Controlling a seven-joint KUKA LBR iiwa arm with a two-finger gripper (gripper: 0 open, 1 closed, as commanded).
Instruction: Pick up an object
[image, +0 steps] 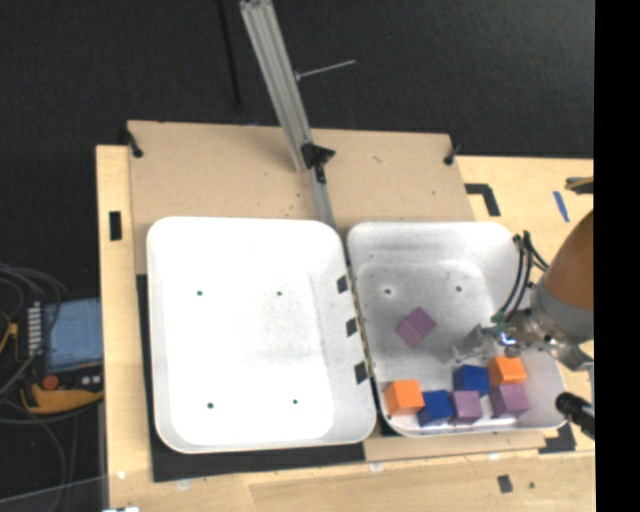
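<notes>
Several small blocks lie in the right bin. A purple block sits alone near its middle. Along the front wall are an orange block, a blue block and a purple block. Behind them sit a second blue block, a second orange block and a third purple block. My gripper reaches in from the right and hangs low over the bin's right side, just above the second orange and blue blocks. No block is visibly held.
The left bin lies beside the right one, with a row of black clips between them. A slanted metal rail rises behind the bins. A blue device and cables sit off the bench's left edge.
</notes>
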